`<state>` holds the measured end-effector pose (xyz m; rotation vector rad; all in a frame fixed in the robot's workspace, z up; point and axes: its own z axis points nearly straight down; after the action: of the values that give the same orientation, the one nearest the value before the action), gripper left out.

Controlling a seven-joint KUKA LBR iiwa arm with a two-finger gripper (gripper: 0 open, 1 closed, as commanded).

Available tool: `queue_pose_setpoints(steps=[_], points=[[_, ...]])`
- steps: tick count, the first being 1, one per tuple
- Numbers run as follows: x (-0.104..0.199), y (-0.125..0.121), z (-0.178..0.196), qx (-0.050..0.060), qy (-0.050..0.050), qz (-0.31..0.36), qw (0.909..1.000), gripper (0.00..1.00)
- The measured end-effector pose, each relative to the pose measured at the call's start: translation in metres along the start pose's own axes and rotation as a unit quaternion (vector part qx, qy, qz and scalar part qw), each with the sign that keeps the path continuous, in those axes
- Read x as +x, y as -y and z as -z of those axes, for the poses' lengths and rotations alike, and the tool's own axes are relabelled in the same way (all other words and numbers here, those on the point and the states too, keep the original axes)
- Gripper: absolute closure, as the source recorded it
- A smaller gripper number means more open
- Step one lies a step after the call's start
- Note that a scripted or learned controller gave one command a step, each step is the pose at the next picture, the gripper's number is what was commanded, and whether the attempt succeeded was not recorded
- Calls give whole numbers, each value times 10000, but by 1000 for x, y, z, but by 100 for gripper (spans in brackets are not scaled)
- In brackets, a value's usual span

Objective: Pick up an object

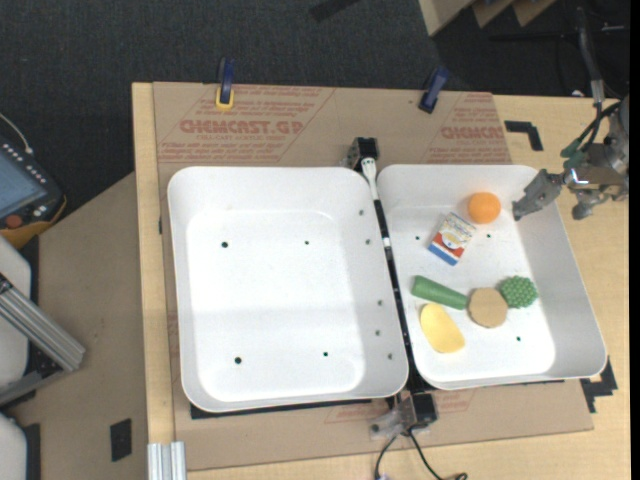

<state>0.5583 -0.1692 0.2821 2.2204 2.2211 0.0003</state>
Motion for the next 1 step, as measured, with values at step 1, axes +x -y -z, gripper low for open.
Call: queue_pose_setpoints(steps=[1], points=[[0, -1, 11, -15, 7, 4, 10000, 100]])
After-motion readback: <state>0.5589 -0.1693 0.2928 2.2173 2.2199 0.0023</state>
